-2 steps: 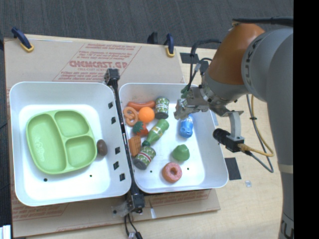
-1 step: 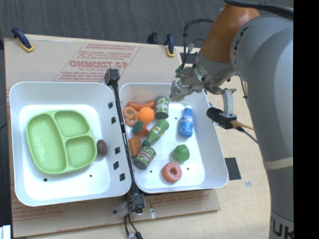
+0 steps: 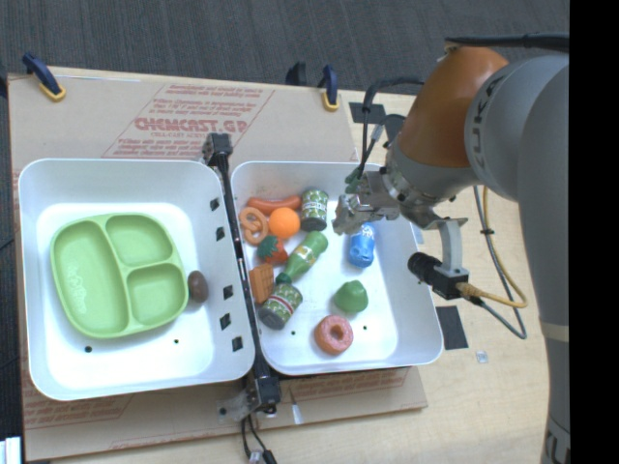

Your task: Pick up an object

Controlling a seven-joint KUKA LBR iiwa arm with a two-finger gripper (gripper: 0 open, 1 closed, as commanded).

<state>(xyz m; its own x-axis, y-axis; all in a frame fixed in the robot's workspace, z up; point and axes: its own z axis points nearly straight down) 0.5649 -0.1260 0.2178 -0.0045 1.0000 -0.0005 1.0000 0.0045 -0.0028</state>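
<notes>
My gripper (image 3: 356, 216) hangs over the right bin (image 3: 411, 332), near its right middle. Directly below and slightly right of it lies a blue toy (image 3: 362, 248). To the gripper's left sit a small green-labelled can (image 3: 313, 208), an orange ball (image 3: 283, 222), a pretzel (image 3: 253, 224) and a carrot (image 3: 270, 204). A green bottle (image 3: 304, 256) lies at the bin's middle. Nearer the front are a green pepper (image 3: 350, 297), a pink donut (image 3: 334, 335) and a dark jar (image 3: 280, 304). Nothing shows between the fingers.
The left bin (image 3: 39, 356) holds a light green divided plate (image 3: 118, 274) and a small brown object (image 3: 196, 285) by its right wall. A black divider clip strip (image 3: 230, 249) runs between the bins. Cardboard (image 3: 184, 114) lies behind them.
</notes>
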